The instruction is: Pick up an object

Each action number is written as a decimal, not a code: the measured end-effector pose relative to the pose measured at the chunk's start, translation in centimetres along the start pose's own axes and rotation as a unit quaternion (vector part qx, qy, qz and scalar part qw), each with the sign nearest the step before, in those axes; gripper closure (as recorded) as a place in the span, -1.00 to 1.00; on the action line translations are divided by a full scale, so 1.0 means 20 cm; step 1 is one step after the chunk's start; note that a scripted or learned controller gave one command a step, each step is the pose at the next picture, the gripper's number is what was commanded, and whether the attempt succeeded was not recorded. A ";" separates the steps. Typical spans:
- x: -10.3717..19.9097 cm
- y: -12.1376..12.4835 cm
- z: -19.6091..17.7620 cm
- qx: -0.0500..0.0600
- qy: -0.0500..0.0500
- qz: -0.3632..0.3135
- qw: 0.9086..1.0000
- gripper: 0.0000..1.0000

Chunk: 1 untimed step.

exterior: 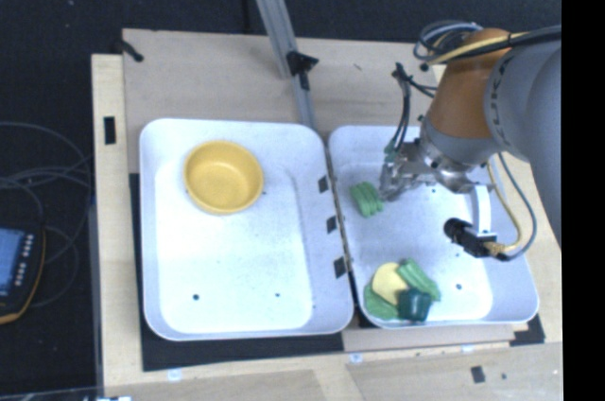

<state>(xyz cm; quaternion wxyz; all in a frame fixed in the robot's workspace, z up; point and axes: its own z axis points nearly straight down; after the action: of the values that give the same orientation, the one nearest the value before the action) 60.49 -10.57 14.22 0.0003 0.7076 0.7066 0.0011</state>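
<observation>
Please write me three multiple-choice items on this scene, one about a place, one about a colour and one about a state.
1. Where does the bowl lie?
A. In the left bin, toward its far left corner
B. In the right bin, at its near edge
C. On the bench, outside both bins

2. What colour is the bowl?
A. Red
B. Yellow
C. Blue

3. How does the bowl stand?
A. Turned upside down
B. Upright, its hollow facing up
C. Lying on its side

Answers:
1. A: the bowl sits in the left bin, up by its far left corner, while the right bin holds a light green piece near the gripper and a small cluster of yellow and green things.
2. B: its rim and inside are both yellow.
3. B: the round rim rings a hollow that is open to the camera.
</observation>
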 end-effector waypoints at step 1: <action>0.05 0.00 -0.28 -0.002 0.000 -0.001 1.000 1.00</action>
<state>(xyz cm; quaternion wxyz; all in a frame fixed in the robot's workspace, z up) 60.52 -9.60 19.77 0.0019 0.7068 0.7074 0.0020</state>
